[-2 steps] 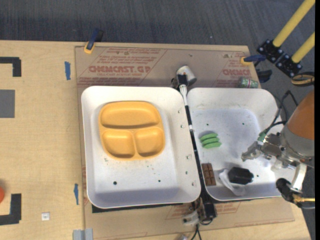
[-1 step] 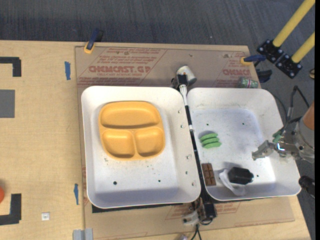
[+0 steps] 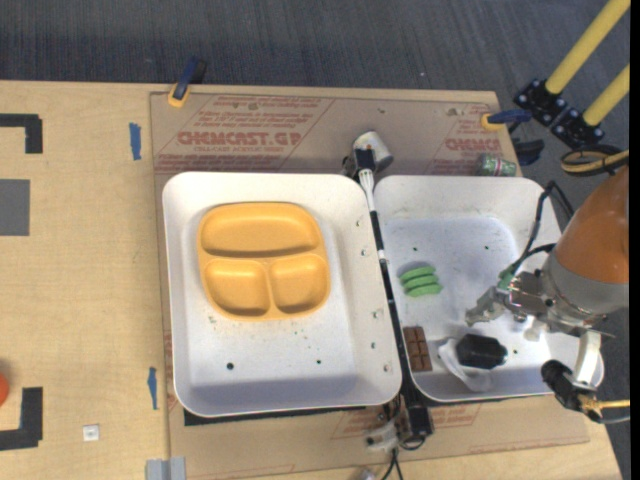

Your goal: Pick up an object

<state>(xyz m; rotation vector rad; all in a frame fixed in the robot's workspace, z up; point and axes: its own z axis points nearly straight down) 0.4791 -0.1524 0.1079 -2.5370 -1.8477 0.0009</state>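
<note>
I see the green ridged object (image 3: 421, 281) lying mid-left in the right bin (image 3: 450, 203), its long axis roughly left-right. A brown chocolate bar (image 3: 415, 348) points front-to-back near the divider. My gripper (image 3: 482, 353) hovers over the bin's front; I can't tell its opening.

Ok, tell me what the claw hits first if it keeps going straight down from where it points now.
Probably the black object lying on the right bin floor: the claw hangs just above it in this slanted view. Depth is unclear, so it could meet bare bin floor beside it instead.
</note>
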